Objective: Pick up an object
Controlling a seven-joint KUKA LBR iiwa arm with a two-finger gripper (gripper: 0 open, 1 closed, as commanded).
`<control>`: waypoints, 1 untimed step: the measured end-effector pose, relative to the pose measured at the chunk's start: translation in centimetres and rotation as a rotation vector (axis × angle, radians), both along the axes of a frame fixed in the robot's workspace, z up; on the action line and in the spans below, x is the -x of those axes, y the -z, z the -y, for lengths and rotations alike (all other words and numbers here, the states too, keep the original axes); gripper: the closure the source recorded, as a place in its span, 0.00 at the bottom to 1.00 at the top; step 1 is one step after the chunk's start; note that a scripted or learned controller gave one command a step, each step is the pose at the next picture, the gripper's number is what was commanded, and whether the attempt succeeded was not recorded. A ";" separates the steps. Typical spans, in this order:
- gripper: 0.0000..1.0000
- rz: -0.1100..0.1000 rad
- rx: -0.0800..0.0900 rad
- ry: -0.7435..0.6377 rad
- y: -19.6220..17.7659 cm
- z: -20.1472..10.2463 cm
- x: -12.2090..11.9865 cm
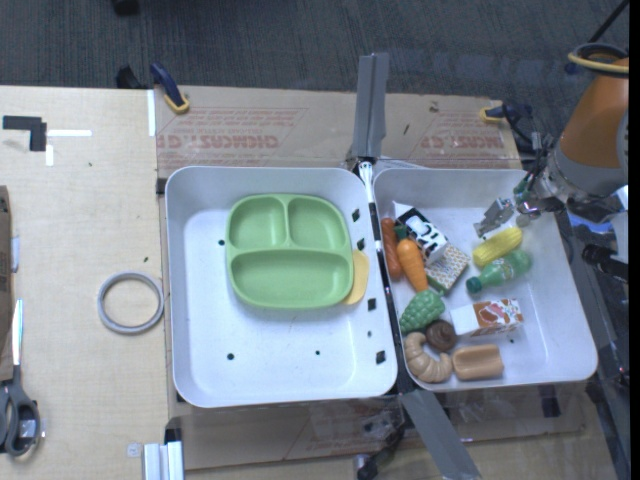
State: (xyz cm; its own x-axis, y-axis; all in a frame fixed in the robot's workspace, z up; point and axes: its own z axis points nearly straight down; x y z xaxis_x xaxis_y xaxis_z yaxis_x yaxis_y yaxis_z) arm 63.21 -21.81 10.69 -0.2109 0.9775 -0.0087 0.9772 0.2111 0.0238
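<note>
Left bin mostly open; right bin crowded along its left and near parts

A green divided plate (290, 251) takes the far middle of the left bin (190, 298), leaving bare floor near and at its sides; in the right bin (560, 308), carrots (404, 256), a broccoli floret (422, 309), croissant (428, 363), corn cob (497, 246), green bottle (498, 270) and small carton (488, 317) cluster closely; its far strip and right side lie bare, though the arm (592, 128) overhangs the far right corner.
</note>
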 end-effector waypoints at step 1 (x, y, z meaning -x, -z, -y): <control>0.00 -0.024 -0.002 -0.054 -9.1 -2.3 5.6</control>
State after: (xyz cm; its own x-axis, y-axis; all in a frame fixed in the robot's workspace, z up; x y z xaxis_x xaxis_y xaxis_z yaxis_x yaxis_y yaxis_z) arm 57.61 -19.52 19.81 -0.2632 0.9647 -0.0012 0.9647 0.2632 0.0005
